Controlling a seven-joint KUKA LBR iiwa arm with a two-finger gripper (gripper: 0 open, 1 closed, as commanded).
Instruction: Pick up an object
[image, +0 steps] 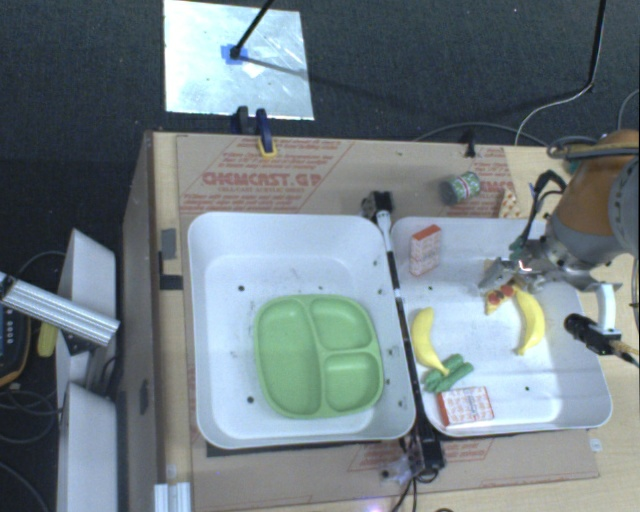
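My gripper (507, 270) hangs over the right bin (590, 400), near its right side, with the grey arm and its orange band (590, 195) behind it. Just below the gripper lies a small orange and yellow piece (497, 298), and I cannot tell whether they touch. A yellow banana (529, 322) lies right of that piece. A second banana (425, 340) lies near the bin's left wall, with a green vegetable (449, 372) at its lower end. A red and white carton (425, 248) stands at the back left, and a flat red and white box (465, 405) lies at the front.
The left bin (230, 260) holds a green divided plate (318, 355). A small green can (462, 187) lies on the cardboard behind the right bin. A black clamp (381, 207) sits where the bins meet. A black part (590, 335) juts over the right bin's edge.
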